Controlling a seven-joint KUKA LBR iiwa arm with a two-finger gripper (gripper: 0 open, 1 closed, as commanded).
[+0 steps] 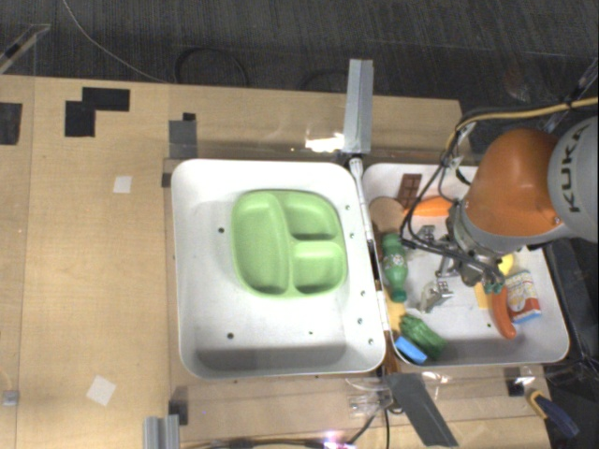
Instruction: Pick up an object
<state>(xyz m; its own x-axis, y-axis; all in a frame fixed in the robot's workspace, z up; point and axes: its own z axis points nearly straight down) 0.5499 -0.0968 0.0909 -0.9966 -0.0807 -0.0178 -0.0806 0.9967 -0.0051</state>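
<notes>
Objects for picking all sit in the right bin [552, 340]: a green bottle [394, 267] lying along its left wall, a small green and blue toy [417, 338] at the near left corner, a brown round thing [385, 212] and a dark brown bar [409, 188] at the far end, and a red and white packet [520, 297] with a red-orange stick [504, 322] beside it on the right. I have the arm [510, 193] hanging over the middle of that bin, and the gripper [436, 293] sits low above bare white floor, near the bottle but apart from it. Nothing lies between its parts that I can make out, so I judge this as the approach step, no pick made yet. Whether the hand is released or clenched I cannot tell; it is small, dark and tangled with cables from here. Next I would need it centred over one item, most likely the bottle, then lowered squarely. The orange band hides part of an orange item [432, 208] behind it. The left bin [201, 330] holds only a green divided tray [286, 242]
</notes>
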